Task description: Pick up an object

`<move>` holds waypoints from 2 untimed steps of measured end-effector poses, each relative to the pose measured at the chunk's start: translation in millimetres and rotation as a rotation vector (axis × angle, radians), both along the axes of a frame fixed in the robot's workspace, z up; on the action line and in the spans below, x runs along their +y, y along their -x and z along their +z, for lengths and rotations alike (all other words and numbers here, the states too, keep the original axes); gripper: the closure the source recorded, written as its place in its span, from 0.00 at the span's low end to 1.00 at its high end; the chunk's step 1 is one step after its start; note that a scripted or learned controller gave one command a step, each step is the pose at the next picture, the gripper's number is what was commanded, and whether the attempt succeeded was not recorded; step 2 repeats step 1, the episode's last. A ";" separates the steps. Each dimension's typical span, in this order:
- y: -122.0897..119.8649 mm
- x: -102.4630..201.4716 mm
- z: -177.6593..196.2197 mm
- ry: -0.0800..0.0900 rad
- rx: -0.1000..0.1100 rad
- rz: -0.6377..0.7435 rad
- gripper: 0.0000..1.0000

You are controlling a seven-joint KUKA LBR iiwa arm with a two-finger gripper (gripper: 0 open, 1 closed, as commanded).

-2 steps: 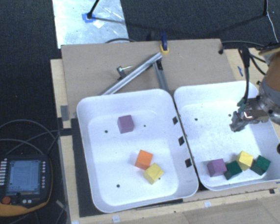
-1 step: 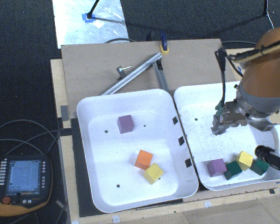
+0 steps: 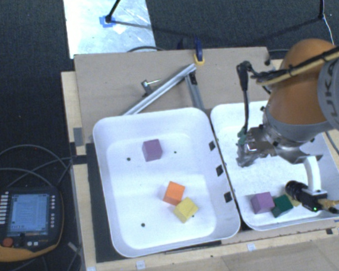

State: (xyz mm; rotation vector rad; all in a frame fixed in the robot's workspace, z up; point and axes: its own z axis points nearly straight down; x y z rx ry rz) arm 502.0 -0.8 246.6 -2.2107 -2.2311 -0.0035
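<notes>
Gripper hangs over the right bin, above its left half, close to the left wall and about midway between the far and near edges. It is viewed from above and the wrist housing masks the tips, so whether it is open or closed cannot be told. The candidate objects in this bin lie apart from the gripper, toward the near edge. The light purple cube sits flat on the bin floor by the near wall, left of centre. The dark green block is just beside it on the right, turned at an angle; touching or not cannot be told. In the left bin, the dark purple cube stands alone in the far half, near the middle and well apart from the others. The orange cube is in the near half, rotated relative to the bin walls. The yellow cube is just beside it toward the near right corner, and their corners appear to meet. All the blocks are small, single-coloured, matte and sharp-edged. On the bench, a metal bar lies at a slant beyond the far edge of the left bin. A teach pendant rests on the dark floor off the bench's left edge.
</notes>
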 end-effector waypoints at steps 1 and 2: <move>-6.1 59.2 -13.2 0.000 0.001 0.003 1.00; -6.1 59.2 -13.2 0.000 0.001 0.003 1.00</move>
